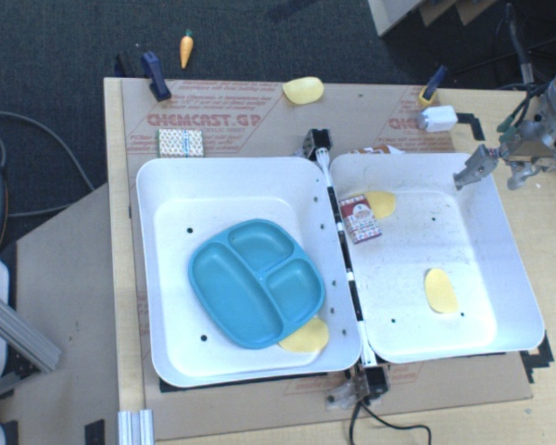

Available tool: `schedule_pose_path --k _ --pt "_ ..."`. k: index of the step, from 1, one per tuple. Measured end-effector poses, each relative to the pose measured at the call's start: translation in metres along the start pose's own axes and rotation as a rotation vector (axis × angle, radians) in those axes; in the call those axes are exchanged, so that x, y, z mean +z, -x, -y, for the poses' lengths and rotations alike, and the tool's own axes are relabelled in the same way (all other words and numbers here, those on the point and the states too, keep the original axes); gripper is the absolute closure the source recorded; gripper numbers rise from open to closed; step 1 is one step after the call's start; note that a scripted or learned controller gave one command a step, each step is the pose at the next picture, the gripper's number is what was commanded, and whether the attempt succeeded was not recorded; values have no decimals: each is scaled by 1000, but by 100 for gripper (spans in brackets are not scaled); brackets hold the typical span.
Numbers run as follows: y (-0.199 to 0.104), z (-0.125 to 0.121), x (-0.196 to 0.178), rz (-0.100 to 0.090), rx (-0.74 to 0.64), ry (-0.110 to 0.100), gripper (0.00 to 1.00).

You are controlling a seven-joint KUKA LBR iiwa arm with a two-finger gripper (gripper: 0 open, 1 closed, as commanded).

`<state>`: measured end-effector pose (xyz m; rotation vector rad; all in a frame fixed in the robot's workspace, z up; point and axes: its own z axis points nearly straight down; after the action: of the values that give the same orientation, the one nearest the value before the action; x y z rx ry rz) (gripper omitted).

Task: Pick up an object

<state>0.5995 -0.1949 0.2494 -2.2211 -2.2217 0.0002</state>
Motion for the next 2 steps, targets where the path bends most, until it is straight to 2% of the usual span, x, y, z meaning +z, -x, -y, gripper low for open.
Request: schedule_pose_path --k 1,2 --pt "-23 102 37 0 1 -1 0" --pt "-22 95 159 -1 1 -1 0"
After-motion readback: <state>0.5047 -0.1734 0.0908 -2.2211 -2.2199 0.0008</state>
